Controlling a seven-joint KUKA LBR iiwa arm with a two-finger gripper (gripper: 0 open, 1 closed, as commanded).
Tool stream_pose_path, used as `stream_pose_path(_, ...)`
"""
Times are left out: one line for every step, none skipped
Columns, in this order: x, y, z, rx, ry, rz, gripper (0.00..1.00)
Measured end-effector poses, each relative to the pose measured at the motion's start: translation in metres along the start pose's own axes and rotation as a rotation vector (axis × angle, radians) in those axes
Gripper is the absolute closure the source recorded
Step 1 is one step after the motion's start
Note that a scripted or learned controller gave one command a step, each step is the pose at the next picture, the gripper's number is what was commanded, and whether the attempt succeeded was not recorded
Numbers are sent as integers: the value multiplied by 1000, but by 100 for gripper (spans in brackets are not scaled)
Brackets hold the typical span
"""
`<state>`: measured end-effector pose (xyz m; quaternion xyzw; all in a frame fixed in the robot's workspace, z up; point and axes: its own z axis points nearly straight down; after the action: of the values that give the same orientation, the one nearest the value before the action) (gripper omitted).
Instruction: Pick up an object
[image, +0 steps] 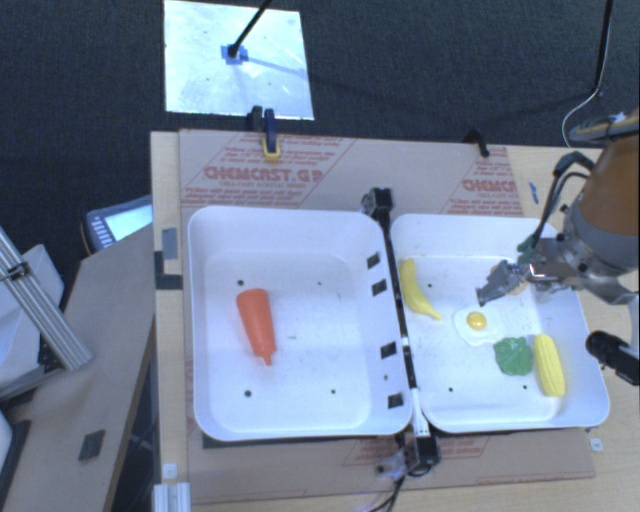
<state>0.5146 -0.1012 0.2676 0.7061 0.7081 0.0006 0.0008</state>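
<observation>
In the camera view, the banana (417, 290) lies in the right bin (596, 400), by its left wall, long axis running from upper left to lower right. The gripper (497, 287) hangs above that bin, over the fried egg (478, 324); I cannot tell its finger state. A green leaf (513, 356) touches the corn cob (549, 364). The left bin (210, 400) holds a carrot (256, 322), narrow end toward the bottom.

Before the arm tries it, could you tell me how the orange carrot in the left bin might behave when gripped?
The carrot looks like smooth, stiff plastic, so probably light but slippery. Its tapered, rounded body may roll or squirt from the fingers.
</observation>
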Motion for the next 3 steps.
stream_pose_path(0, 1, -11, -3, 0, -2, 100)
stream_pose_path(0, 1, -11, -3, 0, -2, 0)
stream_pose_path(0, 2, -22, -6, 0, -4, 100)
